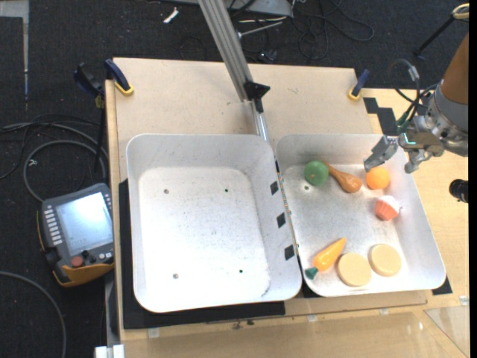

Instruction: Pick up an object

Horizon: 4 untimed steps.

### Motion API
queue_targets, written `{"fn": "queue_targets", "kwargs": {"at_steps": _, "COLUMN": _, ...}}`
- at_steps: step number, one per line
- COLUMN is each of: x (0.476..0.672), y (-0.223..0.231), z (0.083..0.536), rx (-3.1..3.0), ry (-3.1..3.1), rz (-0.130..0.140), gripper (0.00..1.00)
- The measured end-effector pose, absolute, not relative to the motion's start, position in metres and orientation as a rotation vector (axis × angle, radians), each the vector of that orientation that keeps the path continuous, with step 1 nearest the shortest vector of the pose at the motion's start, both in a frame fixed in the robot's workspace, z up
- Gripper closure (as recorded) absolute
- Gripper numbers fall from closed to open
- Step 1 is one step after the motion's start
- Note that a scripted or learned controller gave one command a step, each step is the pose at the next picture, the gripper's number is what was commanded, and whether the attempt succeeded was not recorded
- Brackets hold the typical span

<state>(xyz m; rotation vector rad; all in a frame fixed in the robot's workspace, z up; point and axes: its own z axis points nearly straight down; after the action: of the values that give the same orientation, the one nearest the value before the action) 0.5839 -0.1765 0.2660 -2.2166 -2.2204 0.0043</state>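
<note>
Nearest my camera, along the front wall of the right bin [428,271], I log two pale round discs [370,264] side by side, touching or nearly so, and just left of them a toy carrot [329,253], orange with a green tip, lying at a slant. Further back in the same bin I note a small red-and-white piece [386,209] near the right wall, then a row across the bin's far half: a green ball [317,172], a tan drumstick-shaped piece [345,179] just beside it, and an orange ball [378,178] to its right. The hand [399,154] hangs above that orange ball at the bin's far right corner; I see its two fingers spread apart with nothing between them, one finger [379,154] pointing down just above the ball. The left bin [197,222] lies beside the right one, their inner walls meeting. Both rest on the desk [194,99], whose far corners carry yellow-tipped clamps [119,79]. A grey slanted pole [227,39] crosses the desk's far edge. A pendant with a screen [78,230] sits on the floor at left.
</note>
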Motion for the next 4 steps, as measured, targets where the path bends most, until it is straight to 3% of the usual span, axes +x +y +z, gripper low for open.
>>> {"fn": "queue_targets", "kwargs": {"at_steps": 1, "x": 0.585, "y": -0.176, "z": 0.269, "rx": -2.219, "ry": -2.225, "rz": 0.000, "gripper": 0.00}}
{"fn": "queue_targets", "kwargs": {"at_steps": 4, "x": 0.581, "y": -0.179, "z": 0.097, "rx": -2.215, "ry": -2.218, "rz": -0.002, "gripper": 0.00}}
